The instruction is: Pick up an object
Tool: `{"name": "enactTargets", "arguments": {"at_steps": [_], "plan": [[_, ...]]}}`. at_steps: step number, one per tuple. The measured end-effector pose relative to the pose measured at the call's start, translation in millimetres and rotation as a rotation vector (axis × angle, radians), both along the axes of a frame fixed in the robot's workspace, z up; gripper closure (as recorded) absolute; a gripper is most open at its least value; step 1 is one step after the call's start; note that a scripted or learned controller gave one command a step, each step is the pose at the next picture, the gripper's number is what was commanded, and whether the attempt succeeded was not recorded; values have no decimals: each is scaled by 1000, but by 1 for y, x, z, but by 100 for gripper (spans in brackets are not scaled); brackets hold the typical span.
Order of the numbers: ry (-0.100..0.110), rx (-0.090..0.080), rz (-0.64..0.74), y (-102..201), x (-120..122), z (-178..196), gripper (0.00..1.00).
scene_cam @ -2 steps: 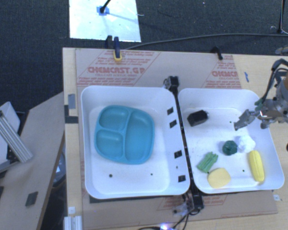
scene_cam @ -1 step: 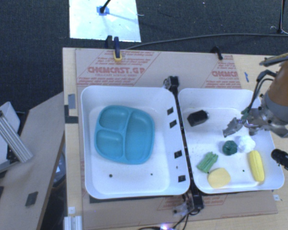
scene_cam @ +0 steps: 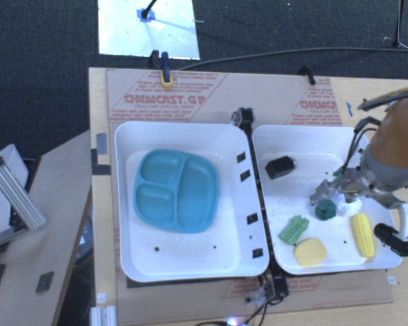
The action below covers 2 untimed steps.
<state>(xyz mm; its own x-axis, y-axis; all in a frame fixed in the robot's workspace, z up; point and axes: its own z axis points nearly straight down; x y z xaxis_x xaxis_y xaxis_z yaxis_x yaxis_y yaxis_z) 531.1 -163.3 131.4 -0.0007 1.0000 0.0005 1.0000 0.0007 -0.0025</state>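
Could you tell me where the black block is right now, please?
The black block lies in the right bin, in its upper left part near the divider between the bins, apart from the green piece and yellow piece lower down.

A robotics lab: a plywood bench (scene_cam: 211, 90) bears two white bins (scene_cam: 126, 202) over a Chemcast-labelled protective sheet (scene_cam: 183, 95) clamped at twelve o'clock, cables (scene_cam: 292, 53) trail across dark carpet (scene_cam: 41, 46), and an aluminium extrusion frame (scene_cam: 10, 189) stands at nine o'clock.
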Motion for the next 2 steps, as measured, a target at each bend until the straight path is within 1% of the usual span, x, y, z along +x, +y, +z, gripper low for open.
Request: {"name": "enactTargets", "arguments": {"at_steps": [1,2], "plan": [[-6,-2,1,0,2,14,100],[-9,-3,3,0,6,78,100]]}}
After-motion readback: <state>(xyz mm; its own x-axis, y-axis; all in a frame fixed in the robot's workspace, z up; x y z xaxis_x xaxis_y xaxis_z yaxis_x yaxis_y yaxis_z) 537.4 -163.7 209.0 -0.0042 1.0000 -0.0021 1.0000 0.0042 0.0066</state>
